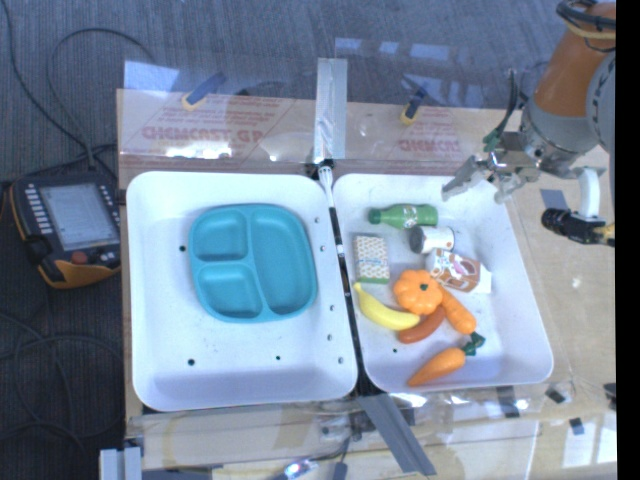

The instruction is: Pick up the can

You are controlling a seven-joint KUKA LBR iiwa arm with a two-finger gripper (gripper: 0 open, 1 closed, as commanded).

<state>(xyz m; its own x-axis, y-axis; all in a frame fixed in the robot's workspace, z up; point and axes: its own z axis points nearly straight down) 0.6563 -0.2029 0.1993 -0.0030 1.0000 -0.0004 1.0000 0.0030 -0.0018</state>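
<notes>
The can [432, 239] is small, white and dark-ended, lying on its side in the right bin [525, 318] just below a green bottle [404, 215]. My gripper [482, 180] hovers over the bin's far right corner, above and to the right of the can, well apart from it. Its fingers are spread open with nothing between them. The grey arm with its orange band [570, 63] comes in from the upper right.
Around the can lie a snack packet [458, 270], a checkered sponge [371, 256], an orange pumpkin [417, 291], a banana [382, 310] and two carrots [438, 366]. The left bin [160, 348] holds a blue divided plate [250, 260]. A teach pendant [65, 230] sits far left.
</notes>
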